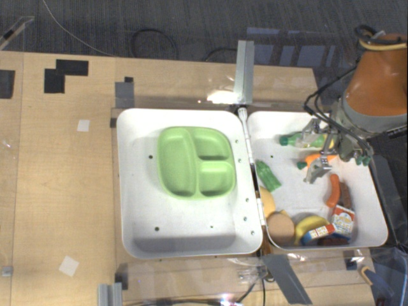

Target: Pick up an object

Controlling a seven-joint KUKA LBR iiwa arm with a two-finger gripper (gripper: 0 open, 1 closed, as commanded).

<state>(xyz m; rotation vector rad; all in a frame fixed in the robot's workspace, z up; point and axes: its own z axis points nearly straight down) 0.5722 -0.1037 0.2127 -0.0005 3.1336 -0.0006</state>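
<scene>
The gripper [320, 162] hangs low in the right bin [290, 171] with its fingers apart and nothing between them. Near the front of that bin sit a banana [308, 223], a small carton [342, 220] and a round brown bun [279, 222]. Farther back lie a red sausage [333, 191], a green packet [266, 175] and a green bottle [294, 139], and a green divided plate [195, 161] rests in the left bin [137, 228].
</scene>
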